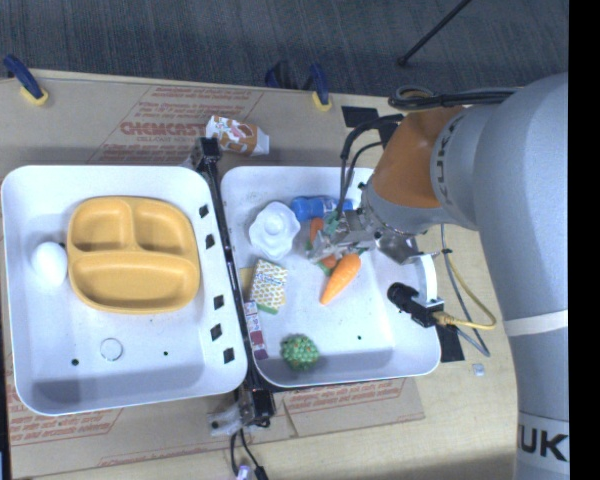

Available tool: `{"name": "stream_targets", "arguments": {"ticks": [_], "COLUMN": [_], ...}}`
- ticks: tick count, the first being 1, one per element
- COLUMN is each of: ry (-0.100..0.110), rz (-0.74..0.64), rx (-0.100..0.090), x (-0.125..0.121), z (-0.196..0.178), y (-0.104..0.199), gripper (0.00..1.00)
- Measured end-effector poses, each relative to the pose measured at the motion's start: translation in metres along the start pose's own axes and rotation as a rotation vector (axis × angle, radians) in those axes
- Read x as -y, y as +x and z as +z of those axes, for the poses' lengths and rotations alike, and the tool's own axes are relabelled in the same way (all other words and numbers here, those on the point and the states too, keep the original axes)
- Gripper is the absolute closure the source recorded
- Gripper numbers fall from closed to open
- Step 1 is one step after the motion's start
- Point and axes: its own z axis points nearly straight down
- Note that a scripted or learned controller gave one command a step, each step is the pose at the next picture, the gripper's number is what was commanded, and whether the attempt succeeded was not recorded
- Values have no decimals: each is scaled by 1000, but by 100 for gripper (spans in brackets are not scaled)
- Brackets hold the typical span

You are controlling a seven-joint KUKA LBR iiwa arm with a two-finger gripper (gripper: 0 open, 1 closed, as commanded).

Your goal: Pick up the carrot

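Overhead, we log the grey arm (pixel 500 188) entering from the right, its orange band above the wrist, reaching over the right bin (pixel 380 363). Tabletop (pixel 130 108) is brown cardboard with red print, carrying two shallow white bins side by side. Left bin (pixel 40 368) holds a yellow divided tray (pixel 133 253) with a white egg-like ball (pixel 49 264) just beside its left edge. In the right bin we note a white crumpled object (pixel 274 228), a blue item (pixel 308 208) near it, a small patterned carton (pixel 269 286) lying flat, and a green broccoli-like ball (pixel 299 351) near the front wall. The carrot (pixel 340 278) lies tilted at mid-bin, thick end up toward the tool (pixel 338 238). The tool sits just above the carrot's upper end; we cannot tell its opening, nor whether it has hold of anything. A small packet (pixel 235 135) rests on the tabletop behind the bins.
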Motion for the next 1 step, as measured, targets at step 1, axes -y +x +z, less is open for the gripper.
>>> {"name": "stream_targets", "arguments": {"ticks": [1], "ry": [-1], "rz": [56], "rx": [-3], "x": [14], "z": [-121], "y": [68], "gripper": [100]}}
